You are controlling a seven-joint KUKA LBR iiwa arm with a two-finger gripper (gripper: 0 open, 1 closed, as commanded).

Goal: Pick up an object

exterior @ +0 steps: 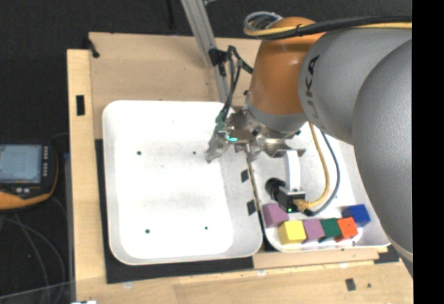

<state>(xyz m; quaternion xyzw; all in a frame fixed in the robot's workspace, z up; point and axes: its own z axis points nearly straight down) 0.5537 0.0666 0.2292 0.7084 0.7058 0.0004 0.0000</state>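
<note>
From where I stand, the left bin (173,184) is bare white floor, open to approach from above, its right rim the one barrier. Past that rim the arm (326,80) hangs over most of the right bin (371,246). Coloured blocks (316,228) crowd along its near wall, touching, with a yellow cable (325,191) looping just above them.

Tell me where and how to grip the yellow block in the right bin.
Come straight down on the yellow block, probably closing across its far and near faces. A purple block touches its right side and another purple block sits at its upper left, so those sides look crowded.
</note>
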